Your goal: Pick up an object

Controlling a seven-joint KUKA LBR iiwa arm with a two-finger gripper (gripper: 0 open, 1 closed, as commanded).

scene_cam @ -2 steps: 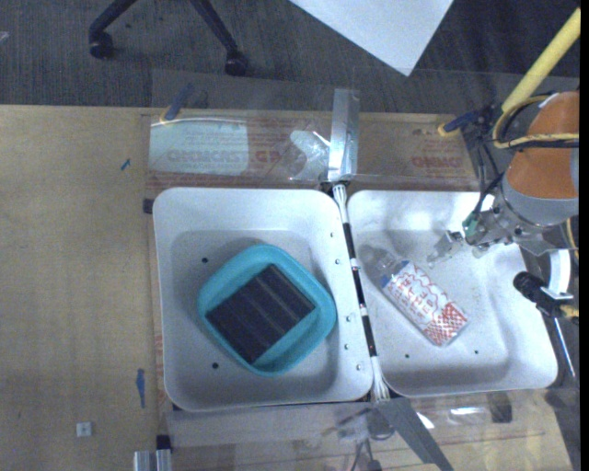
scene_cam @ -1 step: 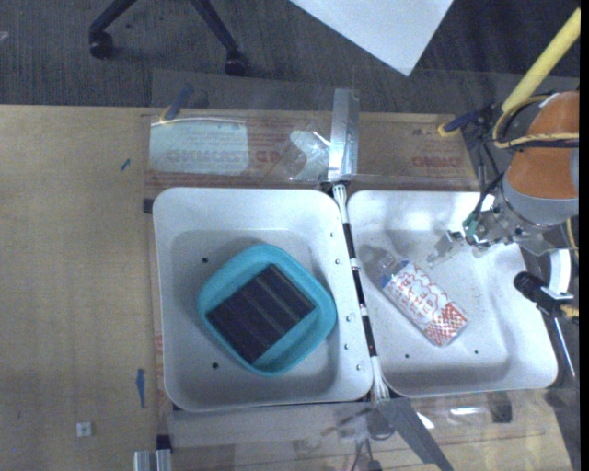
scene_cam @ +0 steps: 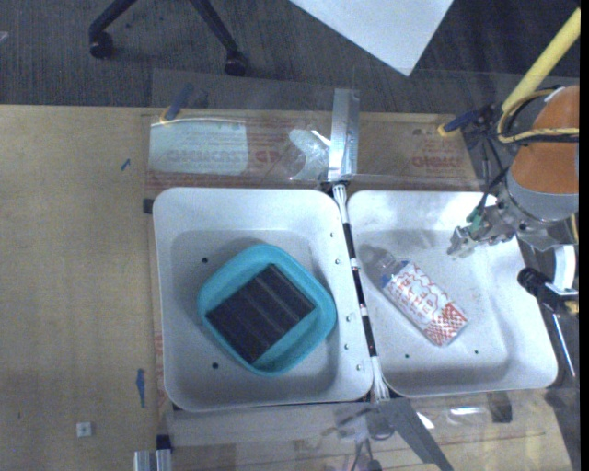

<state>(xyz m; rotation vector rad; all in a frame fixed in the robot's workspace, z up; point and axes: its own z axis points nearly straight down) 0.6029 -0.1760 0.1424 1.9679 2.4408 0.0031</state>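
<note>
A clear plastic bottle (scene_cam: pixel 422 301) with a red-and-white patterned label lies on its side in the right bin (scene_cam: pixel 515 363), its cap toward the upper left. A teal square container (scene_cam: pixel 315 296) with a dark ribbed block inside sits tilted in the left bin (scene_cam: pixel 184 276). My gripper (scene_cam: pixel 467 238) hangs over the upper right part of the right bin, up and to the right of the bottle, with nothing seen between its fingers. The grey arm with its orange band (scene_cam: pixel 550 138) rises behind it at the right edge.
A metal divider bracket (scene_cam: pixel 344 138) stands behind the seam between the bins. A taped plastic sheet (scene_cam: pixel 198 147) lies on the bench behind the left bin. Yellow and blue cables (scene_cam: pixel 515 97) run near the arm. Chair legs (scene_cam: pixel 166 28) show at the top.
</note>
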